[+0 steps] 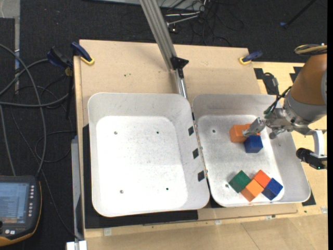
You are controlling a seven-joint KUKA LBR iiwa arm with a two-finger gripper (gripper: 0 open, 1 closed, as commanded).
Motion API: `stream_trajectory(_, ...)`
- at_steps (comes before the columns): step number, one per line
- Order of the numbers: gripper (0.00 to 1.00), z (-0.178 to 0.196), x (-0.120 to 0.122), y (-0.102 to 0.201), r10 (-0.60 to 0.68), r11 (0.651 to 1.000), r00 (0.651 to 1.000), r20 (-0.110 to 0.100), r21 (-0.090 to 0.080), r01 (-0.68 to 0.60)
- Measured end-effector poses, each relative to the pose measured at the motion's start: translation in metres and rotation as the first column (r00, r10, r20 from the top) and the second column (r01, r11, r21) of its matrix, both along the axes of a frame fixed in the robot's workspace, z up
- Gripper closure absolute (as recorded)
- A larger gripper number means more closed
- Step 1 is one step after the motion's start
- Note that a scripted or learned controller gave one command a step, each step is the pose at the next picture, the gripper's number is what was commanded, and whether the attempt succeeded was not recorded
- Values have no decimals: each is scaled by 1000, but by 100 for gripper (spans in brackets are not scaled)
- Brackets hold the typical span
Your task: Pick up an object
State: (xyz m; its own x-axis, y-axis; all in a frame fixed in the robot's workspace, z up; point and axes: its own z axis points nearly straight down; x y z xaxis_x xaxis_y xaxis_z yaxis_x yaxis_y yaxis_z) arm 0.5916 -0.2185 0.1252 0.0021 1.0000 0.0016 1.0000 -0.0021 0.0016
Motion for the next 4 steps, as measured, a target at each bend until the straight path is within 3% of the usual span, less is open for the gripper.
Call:
stream_trajectory(1, 100, 14, 1, -1, 2, 1000, 1000, 6, -4, -2)
stream_trajectory(4, 100, 166, 1, -5, 5, 1000, 1000, 6, -5, -5)
